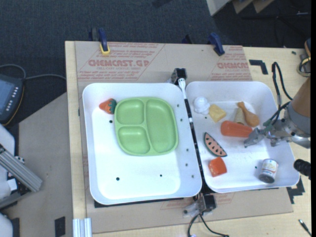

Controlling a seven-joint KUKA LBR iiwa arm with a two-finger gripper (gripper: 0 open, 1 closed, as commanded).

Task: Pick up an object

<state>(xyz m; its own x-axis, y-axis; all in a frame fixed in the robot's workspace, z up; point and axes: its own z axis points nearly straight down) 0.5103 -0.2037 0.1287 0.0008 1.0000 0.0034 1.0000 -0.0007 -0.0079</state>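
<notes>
Right bin [232,184] holds the candidates: orange carrot-like piece [236,129], tan drumstick-shaped toy [247,113], yellow wedge [217,113], white lump [200,103], watermelon slice [214,144], red-orange chunk [217,167], small can [268,171]. Left bin [143,184] has a green divided plate [146,126] with a strawberry [107,105] just beside its upper-left corner. Gripper [257,138] sits low in the right bin, just beside the carrot piece's right end — fingers look spread, nothing between them. Likely target is the carrot piece. To do it well: shift left so the fingers straddle its narrow width, clear of the drumstick, descend fully, then close — a grab at the tip may slip.
</notes>
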